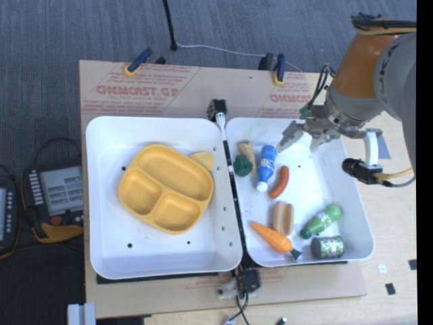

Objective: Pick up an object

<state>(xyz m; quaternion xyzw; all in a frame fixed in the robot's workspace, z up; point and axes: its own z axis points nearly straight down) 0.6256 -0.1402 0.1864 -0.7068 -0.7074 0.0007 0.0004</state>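
Observation:
My gripper (304, 137) hangs over the back of the right bin (352, 181), its two fingers spread open with nothing between them. Just left of and below it lie a blue and white bottle (266, 166) and a red sausage (279, 181). Further forward in the same bin are a bread roll (282, 217), an orange carrot (272, 236), a green bottle (320, 221) and a dark green can (328, 247). A dark green vegetable (242, 166) and a small tan piece (245, 149) sit against the bin's left wall.
The left bin (108, 249) holds a yellow divided plate (166, 187) with a yellow wedge (201, 158) behind it. A black clip (217, 108) stands at the back where the bins meet. Clamps (137, 61) hold the board's far edge.

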